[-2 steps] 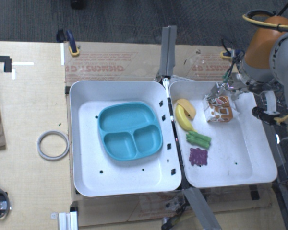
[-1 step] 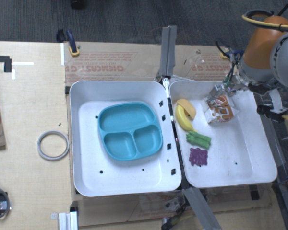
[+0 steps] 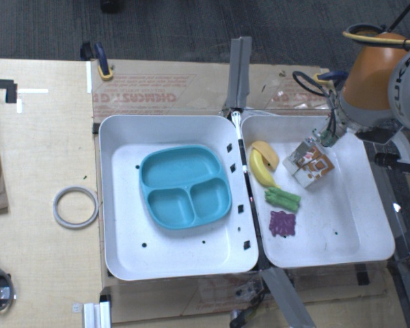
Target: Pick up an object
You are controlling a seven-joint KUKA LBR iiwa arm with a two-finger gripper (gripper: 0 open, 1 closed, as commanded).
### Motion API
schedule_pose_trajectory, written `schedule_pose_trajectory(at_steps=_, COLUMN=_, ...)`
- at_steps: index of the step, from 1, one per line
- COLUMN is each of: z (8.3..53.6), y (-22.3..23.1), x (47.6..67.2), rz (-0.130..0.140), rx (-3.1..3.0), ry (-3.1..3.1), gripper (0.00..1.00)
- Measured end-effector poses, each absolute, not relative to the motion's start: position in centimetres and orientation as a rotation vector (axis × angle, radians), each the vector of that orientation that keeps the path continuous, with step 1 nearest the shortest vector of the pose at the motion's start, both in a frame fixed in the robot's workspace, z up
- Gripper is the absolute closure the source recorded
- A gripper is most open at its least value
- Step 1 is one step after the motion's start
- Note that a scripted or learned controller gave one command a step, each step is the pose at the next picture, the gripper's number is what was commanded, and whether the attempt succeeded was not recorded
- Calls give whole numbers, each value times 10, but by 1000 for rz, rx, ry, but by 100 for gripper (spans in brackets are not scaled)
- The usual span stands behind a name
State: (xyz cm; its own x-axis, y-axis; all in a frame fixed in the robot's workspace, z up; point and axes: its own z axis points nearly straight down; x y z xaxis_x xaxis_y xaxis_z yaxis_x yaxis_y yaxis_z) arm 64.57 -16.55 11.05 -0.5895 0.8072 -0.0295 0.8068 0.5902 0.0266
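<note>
Four small things lie in the right bin (image 3: 369, 244): a banana (image 3: 262, 164), a green toy (image 3: 283, 197), a purple piece (image 3: 282, 223) and, at two o'clock from them, a small box (image 3: 310, 163) under the gripper (image 3: 324, 138). Whether its fingers are apart I cannot tell. Best to descend squarely over the box, well clear of the bin wall.

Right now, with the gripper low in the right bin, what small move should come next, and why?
Probably a short lift straight up, to test whether anything comes along. The gripper sits on a small box-like object, too blurred for me to tell whether it is gripped. The banana, green toy and purple toy lie apart to its left, so rising should disturb nothing.
</note>
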Motion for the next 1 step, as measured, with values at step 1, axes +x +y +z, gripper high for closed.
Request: schedule_pose_trajectory(at_steps=1, z=110, y=-153, x=623, rz=16, rx=1457, ry=2739, gripper=0)
